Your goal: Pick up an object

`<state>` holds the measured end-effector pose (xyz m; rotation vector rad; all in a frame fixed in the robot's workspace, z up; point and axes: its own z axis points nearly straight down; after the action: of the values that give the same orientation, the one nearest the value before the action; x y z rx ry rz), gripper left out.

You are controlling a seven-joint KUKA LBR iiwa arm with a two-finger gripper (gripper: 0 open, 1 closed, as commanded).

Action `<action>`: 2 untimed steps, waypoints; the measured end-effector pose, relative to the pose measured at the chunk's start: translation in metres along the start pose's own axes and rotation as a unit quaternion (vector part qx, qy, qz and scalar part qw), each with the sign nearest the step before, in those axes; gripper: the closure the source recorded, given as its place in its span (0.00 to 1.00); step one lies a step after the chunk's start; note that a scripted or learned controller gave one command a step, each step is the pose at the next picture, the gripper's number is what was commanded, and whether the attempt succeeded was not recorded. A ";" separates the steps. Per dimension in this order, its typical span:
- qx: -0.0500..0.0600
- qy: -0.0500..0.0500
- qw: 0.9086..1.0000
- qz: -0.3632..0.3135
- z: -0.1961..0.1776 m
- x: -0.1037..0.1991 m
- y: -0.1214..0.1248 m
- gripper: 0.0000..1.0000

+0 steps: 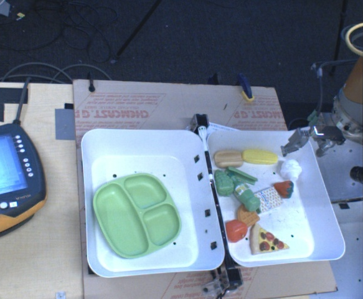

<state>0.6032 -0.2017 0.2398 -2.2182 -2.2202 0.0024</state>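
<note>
Camera view: arm (pixel 349 104) beside right bin (pixel 330 229) (toy food inside).

Behind your bench lay a dark floor (pixel 187 36) strewn with black cables (pixel 137 23). A cardboard sheet (pixel 169 108) (its printed lettering upside down) covered the pale wooden benchtop (pixel 19 254), and a blue-screened teach pendant (pixel 7 176) rested at its left.

green tray (pixel 136 213); yellow banana (pixel 260 157), white bins (pixel 106 143)
</note>
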 end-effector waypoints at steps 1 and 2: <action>0.005 0.002 1.000 -0.001 0.137 0.061 -0.048 0.00; -0.017 -0.016 1.000 0.006 0.140 0.108 -0.078 0.00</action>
<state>0.5248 -0.0938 0.0998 -2.2645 -2.2385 0.0003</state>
